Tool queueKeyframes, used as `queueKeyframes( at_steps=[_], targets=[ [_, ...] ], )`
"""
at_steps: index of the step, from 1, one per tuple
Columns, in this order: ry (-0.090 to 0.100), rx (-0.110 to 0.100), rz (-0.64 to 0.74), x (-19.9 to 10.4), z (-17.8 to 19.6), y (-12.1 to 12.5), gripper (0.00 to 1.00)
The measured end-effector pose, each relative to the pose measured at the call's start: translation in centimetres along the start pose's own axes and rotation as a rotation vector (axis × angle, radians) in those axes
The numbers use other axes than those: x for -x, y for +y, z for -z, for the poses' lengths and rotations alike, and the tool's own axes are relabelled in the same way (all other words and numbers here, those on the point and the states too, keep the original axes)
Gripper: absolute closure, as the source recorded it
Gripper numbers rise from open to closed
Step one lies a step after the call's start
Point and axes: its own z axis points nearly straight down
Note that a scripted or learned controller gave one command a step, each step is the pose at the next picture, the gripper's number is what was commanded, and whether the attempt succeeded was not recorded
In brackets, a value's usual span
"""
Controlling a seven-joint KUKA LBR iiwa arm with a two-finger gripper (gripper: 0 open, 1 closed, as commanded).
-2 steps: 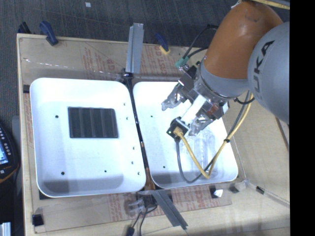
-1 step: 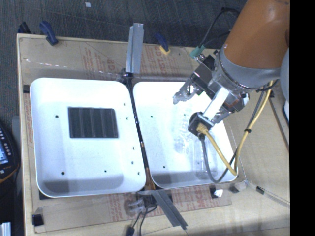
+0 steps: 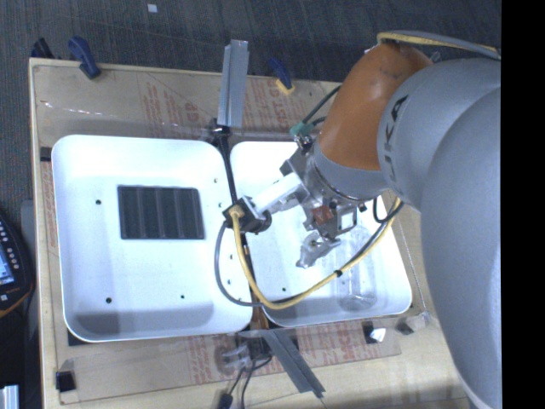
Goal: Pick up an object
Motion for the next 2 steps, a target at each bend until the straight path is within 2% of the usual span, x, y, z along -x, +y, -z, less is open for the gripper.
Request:
queueKeyframes(
  at_steps=[1,2],
  targets=[
    [0.007,0.002,0.211,1.0,9.6,6.2,0.0],
    [-0.001,-0.002,-0.029,0.3,-1.2,4.1,0.0]
  ],
)
